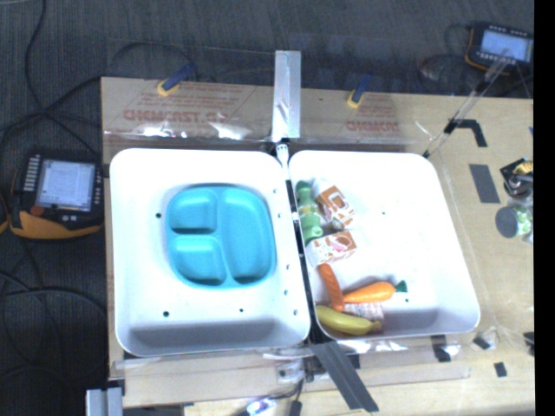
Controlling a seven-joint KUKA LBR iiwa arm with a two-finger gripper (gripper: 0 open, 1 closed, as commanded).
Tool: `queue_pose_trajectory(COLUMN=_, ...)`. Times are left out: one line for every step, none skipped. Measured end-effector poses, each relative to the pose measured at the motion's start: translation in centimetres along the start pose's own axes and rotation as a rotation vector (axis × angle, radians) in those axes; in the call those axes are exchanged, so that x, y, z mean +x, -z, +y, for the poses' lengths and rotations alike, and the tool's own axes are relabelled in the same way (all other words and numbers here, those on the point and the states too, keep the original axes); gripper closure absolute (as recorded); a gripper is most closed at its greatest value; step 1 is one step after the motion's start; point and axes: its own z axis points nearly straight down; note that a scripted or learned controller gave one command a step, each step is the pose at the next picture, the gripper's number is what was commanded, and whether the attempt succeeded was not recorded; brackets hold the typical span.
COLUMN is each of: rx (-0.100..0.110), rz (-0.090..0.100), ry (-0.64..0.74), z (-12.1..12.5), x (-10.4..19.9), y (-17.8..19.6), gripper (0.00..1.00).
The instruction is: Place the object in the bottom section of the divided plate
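A blue divided plate [219, 234] lies in the left white bin [139, 302], with two smaller sections on its left side and one larger section on its right. The right white bin [416, 232] holds several toy foods along its left wall: a green item [307, 209], two small orange-and-white cartons [335, 205] [334, 247], two carrots [370, 292] [329, 282] and a yellow banana [345, 321] at the front.
A metal divider post [286, 94] stands behind the seam between the bins. A handheld pendant [54, 189] lies left of the bench, and another device [501, 46] sits at the back right. Small parts [516, 219] lie on the bench's right edge.
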Motion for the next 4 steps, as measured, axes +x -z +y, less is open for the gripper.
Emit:
queue_pose_trajectory(rx=0.000, rz=-0.007, ry=0.000, z=0.0, x=0.0, y=0.8, gripper=1.00)
queue_pose_trajectory(rx=-0.001, rz=-0.013, ry=0.000, z=0.0, x=0.0, y=1.6, gripper=1.00)
queue_pose_trajectory(rx=-0.001, rz=-0.019, ry=0.000, z=0.1, x=0.0, y=2.4, gripper=1.00)
queue_pose_trajectory(rx=-0.002, rz=-0.025, ry=0.000, z=0.1, x=0.0, y=3.2, gripper=1.00)
